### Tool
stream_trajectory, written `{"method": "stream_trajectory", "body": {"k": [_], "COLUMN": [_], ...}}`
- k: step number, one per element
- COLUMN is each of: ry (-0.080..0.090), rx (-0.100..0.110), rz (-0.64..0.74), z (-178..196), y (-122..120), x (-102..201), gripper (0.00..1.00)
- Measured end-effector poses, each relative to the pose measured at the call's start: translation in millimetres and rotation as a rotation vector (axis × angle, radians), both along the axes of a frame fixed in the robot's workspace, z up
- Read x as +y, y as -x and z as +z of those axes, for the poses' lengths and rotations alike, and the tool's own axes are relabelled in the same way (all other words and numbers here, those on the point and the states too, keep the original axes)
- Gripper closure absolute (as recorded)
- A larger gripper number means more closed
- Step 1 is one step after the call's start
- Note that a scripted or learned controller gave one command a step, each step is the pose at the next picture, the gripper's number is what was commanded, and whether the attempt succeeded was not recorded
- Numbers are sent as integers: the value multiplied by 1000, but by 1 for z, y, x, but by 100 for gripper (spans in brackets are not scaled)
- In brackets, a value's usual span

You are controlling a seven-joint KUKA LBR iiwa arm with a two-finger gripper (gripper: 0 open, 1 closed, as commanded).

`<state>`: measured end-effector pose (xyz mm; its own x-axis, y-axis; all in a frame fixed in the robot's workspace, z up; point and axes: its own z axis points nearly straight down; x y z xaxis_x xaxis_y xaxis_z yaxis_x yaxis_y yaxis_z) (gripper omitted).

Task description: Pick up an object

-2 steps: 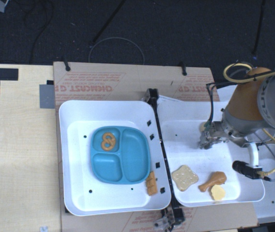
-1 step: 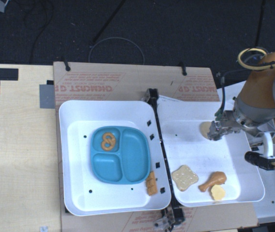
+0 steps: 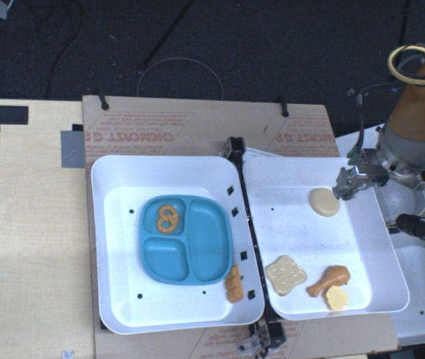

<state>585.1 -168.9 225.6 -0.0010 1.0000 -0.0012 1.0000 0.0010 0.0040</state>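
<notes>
Gripper hovers just beside the round cream piece.

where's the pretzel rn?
The pretzel lies in the top-left compartment of the blue tray in the left bin, far from the gripper.

Dark carpet strewn with cables lies beyond a pale wooden bench.
</notes>
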Motion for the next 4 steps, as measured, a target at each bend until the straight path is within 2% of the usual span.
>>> {"method": "stream_trajectory", "body": {"k": [1, 2, 4], "ry": [-1, -4, -4], "rx": [4, 8, 5], "rz": [0, 3, 4], "z": [8, -3, 15], "y": [0, -4, -11], "x": [-1, 48, 158], "gripper": [100, 100, 100]}}
